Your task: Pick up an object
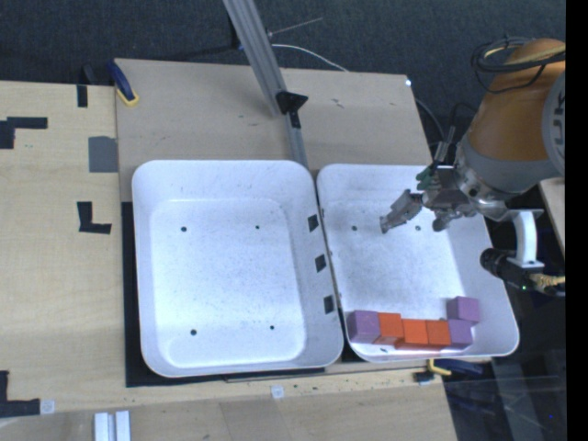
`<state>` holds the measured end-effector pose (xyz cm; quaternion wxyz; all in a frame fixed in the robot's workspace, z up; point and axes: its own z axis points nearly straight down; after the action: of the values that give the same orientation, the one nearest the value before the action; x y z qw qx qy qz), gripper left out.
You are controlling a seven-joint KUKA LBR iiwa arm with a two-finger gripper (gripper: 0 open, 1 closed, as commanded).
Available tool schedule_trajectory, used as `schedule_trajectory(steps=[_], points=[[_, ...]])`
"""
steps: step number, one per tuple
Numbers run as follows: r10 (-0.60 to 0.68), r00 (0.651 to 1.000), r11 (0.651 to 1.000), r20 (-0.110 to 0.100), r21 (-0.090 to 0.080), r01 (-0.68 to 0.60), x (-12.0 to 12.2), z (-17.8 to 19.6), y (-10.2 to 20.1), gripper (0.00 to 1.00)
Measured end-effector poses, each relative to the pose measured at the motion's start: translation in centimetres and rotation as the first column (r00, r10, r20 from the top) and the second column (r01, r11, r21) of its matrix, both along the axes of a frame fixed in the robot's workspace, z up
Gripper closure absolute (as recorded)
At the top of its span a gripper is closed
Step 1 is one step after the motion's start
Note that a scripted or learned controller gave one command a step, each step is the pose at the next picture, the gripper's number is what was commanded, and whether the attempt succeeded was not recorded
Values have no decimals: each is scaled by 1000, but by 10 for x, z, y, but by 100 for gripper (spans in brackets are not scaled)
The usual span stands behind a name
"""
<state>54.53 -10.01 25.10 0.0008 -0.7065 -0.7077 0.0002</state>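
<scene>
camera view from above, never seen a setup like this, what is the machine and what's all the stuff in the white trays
You are looking down at a slant from one fixed camera above a wooden bench. The machine is a robot arm, grey with an orange band, reaching in from the right side of the picture. At its end is a gripper, the part meant to pinch things between two jaws. It hangs over the upper part of the right bin, and nothing can be seen between its jaws.

Two shallow white bins sit side by side. The left bin is the larger-looking one. Along the near edge of the right bin lies a row of small blocks: a purple block, orange blocks next to it, and more purple blocks at the right end. The arm's job is to pick one up; it has not done so yet.
</scene>
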Motion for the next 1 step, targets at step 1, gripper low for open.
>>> schedule_trajectory(steps=[1], points=[[1,1000,1000,5,-1,-1,24,40,-1,0]])
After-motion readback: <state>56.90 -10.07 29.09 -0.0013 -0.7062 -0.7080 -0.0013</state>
